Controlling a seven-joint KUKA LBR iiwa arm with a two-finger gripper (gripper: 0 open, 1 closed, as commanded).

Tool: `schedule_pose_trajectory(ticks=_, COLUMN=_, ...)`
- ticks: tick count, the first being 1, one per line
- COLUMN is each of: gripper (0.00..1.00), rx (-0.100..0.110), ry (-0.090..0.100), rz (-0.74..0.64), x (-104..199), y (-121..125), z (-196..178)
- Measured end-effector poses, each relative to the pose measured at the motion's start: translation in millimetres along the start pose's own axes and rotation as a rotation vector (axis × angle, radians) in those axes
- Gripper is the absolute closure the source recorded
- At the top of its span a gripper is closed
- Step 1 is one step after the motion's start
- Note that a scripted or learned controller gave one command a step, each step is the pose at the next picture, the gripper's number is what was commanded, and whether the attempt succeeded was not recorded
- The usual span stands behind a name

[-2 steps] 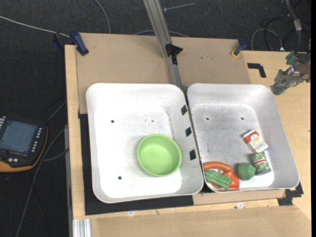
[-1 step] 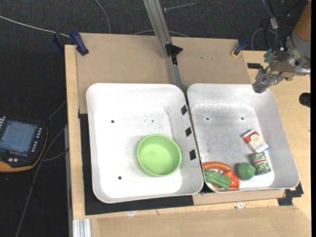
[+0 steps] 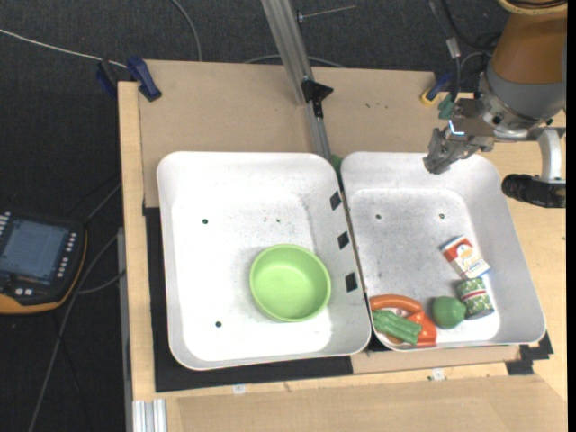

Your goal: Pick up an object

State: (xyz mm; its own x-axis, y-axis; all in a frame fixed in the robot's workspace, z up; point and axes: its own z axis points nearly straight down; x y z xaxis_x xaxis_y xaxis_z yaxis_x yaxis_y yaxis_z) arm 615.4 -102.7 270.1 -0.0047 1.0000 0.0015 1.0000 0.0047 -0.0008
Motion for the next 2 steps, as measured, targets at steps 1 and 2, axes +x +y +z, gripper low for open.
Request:
schedule_pose_trajectory(ticks=1, gripper=1.00, rx=0.000, ry=0.000, rz=0.000, x=53.9, y=5.2, z=16.3)
schedule_pose_trajectory(ticks=2, gripper=1.00, rx=-0.002, ry=0.000, rz=0.000, x=106.5, y=20.3, z=11.8)
